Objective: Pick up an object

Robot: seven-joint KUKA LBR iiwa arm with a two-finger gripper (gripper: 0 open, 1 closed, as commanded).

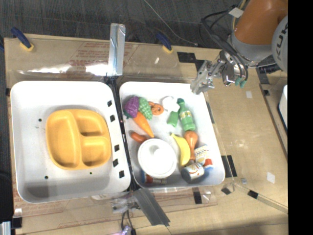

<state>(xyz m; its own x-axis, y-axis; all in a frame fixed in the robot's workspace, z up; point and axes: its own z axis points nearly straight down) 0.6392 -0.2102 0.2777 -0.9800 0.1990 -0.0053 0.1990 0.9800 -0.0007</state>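
The right bin (211,131) holds several toy foods: purple grapes (132,105), a carrot (143,122), a green bottle (186,116), a banana (183,150), a white bowl (156,156) and a small jar (194,171). My gripper (201,83) hangs over the bin's far right corner, above the rim and apart from all the toys. Its fingers (196,87) stand spread with nothing between them.
The left bin (29,97) holds a yellow divided plate (78,137). A metal clamp post (116,50) stands at the back between the bins. Cables (215,21) trail behind the arm at the upper right. Bare bench lies right of the bins.
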